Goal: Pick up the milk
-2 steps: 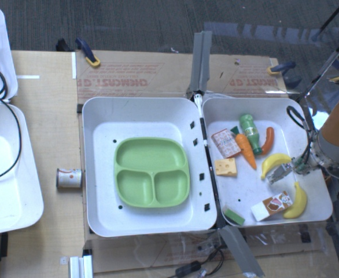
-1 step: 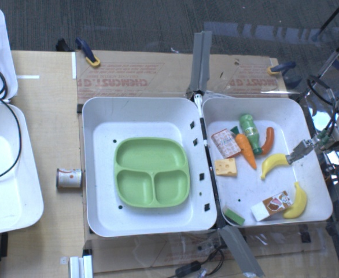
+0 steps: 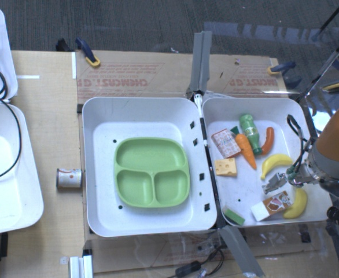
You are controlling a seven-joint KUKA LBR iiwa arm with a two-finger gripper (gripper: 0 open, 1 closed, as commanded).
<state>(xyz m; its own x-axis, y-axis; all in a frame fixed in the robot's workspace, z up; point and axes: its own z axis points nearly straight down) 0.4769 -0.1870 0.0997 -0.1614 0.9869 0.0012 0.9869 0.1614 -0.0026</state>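
Scanning L to R: a small can lies on the bench just beside the left bin, which holds a green divided plate. Right bin carries the clutter: a pink-red snack packet, cheese wedge, carrot, green bottle, red chili, two bananas, and a small green piece near the front wall. The milk, judged to be the small white-and-red carton, lies flat near the bin's front right, touching the lower banana. End effector sits low, just above the carton, btwn the two bananas; whether it's released or clenched, can't tell, too blurred. Progress: approach looks mostly done, but nothing seen btwn the tips, so grasp and lift are prob. both left.
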